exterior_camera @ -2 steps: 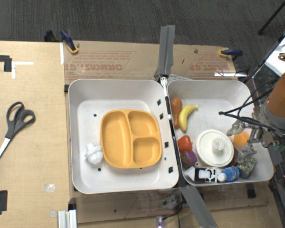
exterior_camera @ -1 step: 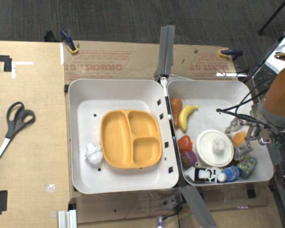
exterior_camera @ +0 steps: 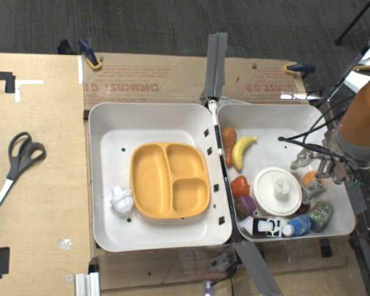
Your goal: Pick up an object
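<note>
My gripper (exterior_camera: 316, 176) hangs low over the right side of the right bin (exterior_camera: 268, 117), with the orange-banded arm (exterior_camera: 361, 125) reaching in from the right. A small orange ball (exterior_camera: 309, 179) lies partly hidden right beside the gripper. Just left of it sits a round white lidded bowl (exterior_camera: 277, 190). Further left are a yellow banana (exterior_camera: 241, 150), an orange-red item (exterior_camera: 228, 134), a red pepper-like piece (exterior_camera: 239, 185) and a purple item (exterior_camera: 245, 205). Along the front wall lie a black-and-white bottle (exterior_camera: 266, 226), a blue bottle (exterior_camera: 298, 226) and a green speckled item (exterior_camera: 320, 214).
The left bin (exterior_camera: 105, 184) holds a yellow divided plate (exterior_camera: 171, 179) and a crumpled white wad (exterior_camera: 120, 198). Scissors (exterior_camera: 18, 159) lie on the bench at left. Black cables (exterior_camera: 308, 134) trail across the right bin's back corner.
</note>
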{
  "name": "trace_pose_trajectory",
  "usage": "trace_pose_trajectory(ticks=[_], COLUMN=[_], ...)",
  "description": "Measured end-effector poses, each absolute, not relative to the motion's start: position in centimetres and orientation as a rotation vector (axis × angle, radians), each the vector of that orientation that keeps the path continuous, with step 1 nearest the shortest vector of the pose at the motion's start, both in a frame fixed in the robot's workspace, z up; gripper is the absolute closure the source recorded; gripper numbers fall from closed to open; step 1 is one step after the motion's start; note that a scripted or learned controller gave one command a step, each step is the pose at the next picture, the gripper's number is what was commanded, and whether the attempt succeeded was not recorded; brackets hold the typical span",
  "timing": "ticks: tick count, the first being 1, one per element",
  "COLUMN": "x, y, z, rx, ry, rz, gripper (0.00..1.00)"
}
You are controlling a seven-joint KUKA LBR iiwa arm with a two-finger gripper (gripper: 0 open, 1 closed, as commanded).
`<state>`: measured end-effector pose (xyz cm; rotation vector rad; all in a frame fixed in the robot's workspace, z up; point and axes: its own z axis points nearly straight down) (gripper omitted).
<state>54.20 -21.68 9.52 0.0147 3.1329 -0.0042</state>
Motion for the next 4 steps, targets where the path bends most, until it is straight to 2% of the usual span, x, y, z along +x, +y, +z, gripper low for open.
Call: trace_pose_trajectory(ticks=[1,2,3,4], x=[51.4,53.1,62.7,59.0], y=[-19.7,-18.8,-12.6,-20.8], z=[9.4,9.4,9.5,9.4], rx=[0.043,0.093,0.070,0.061], ry=[3.135,3.133,3.133,3.135], rz=[-0.002,-0.005,-0.001,-0.002], gripper=[0.00,0.00,0.00,0.00])
